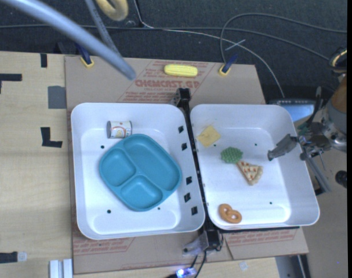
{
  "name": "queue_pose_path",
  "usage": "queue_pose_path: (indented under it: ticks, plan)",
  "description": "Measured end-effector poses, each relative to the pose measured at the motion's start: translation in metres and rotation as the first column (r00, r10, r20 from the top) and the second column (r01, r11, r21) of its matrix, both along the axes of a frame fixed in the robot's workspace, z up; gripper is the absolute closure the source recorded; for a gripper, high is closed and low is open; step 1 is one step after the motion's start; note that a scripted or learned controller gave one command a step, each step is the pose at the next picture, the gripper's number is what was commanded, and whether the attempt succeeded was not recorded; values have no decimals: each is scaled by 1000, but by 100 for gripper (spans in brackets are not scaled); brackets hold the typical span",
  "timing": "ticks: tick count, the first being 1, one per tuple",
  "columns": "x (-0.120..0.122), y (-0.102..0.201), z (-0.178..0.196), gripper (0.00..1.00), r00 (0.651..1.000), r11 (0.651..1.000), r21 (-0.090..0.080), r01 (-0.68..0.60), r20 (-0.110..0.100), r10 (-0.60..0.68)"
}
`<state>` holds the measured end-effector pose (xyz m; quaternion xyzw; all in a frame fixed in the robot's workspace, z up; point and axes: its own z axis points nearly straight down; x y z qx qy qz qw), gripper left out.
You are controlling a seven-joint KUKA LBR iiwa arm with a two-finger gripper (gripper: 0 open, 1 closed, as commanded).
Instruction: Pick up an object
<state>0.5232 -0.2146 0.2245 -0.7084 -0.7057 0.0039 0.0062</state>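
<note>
Gripper (pixel 278 151), dark two-finger, over right white bin (pixel 300 216) edge; finger state unreadable. Nearest target: tan pizza-slice toy (pixel 250 172). Should centre above before descending.

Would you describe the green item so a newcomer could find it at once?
Look in the right bin, the one without the blue tray. Near its middle, below the yellow cracker and above the pizza slice, lies the broccoli, the bin's one green, bumpy piece.
</note>
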Motion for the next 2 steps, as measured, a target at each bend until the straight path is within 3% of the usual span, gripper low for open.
queue_pose_path:
  ticks: [1, 2]
  plan:
    - [3, 1, 7, 0, 1000, 1000, -3, -5, 13, 5]
    - [1, 9, -40, 0, 1000, 1000, -2, -5, 8, 5]
